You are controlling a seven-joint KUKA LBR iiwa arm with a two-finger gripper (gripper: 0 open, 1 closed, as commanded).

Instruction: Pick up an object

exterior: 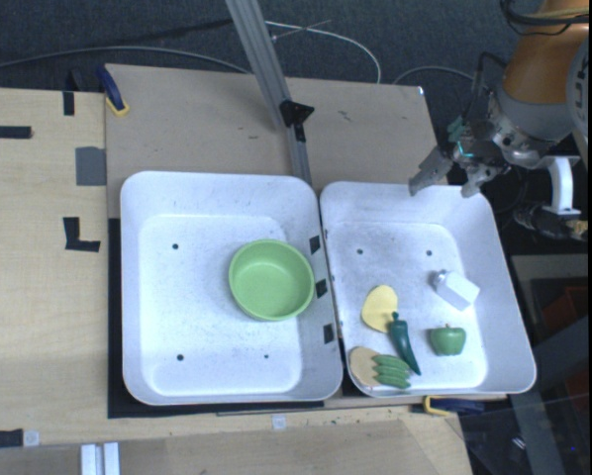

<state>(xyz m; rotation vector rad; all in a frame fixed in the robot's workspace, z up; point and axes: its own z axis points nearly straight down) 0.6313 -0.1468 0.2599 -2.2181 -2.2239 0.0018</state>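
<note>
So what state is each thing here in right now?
Bowl: upright, in the left bin.
Green pepper: lying loose in the right bin.
Dark chili: lying across the yellow piece.
White block: lying loose, apart from the rest.
Gripper: above the right bin's far edge, holding nothing.

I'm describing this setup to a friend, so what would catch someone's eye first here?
The green bowl stands out, sitting alone in the left bin. Next comes the cluster in the right bin near its front edge: a yellow piece, a dark green pepper, a green apple-like toy and a small white block. The gripper hovers at that bin's far right corner.
</note>
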